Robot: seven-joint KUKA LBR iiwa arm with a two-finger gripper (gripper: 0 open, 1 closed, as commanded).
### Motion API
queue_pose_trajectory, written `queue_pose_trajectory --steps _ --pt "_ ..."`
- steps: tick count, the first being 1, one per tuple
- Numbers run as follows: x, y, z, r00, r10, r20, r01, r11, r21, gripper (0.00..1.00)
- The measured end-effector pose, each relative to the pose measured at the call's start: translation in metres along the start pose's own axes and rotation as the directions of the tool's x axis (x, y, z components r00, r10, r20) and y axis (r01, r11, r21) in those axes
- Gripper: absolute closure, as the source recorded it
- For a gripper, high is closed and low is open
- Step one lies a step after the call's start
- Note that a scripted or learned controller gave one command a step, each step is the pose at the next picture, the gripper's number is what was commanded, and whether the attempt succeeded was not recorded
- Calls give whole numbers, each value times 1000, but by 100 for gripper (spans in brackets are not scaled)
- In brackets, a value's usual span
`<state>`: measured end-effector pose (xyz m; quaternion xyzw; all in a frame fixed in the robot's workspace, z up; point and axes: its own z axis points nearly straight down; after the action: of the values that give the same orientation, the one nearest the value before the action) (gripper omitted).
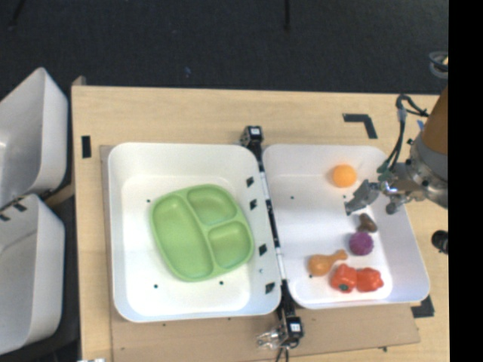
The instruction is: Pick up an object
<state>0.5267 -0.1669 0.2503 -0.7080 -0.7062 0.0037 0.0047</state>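
The gripper (375, 197) is hovering in the right bin (302, 173), fingers looking spread apart, gripping nothing. A small brown object (367, 222) is lying just below it, the purple ball (361, 243) beside that. Risk: fingers are likely bumping the ball since the two are crowding. Orange ball (343, 175) is sitting with open room; the bin's right wall is close

The arm reaches in from the right, its orange band at the far right edge above the grey wrist. The gripper (375, 199) hangs low on the right side, its fingers (361, 197) spread apart, pointing left.
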Motion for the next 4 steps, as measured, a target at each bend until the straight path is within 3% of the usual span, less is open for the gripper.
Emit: queue_pose_trajectory --steps 1,4 --pt "1 2 -7 1000 -3 2 3 1000 -13 0" --pt "10 18 131 1000 4 3 -4 1000 -12 0"
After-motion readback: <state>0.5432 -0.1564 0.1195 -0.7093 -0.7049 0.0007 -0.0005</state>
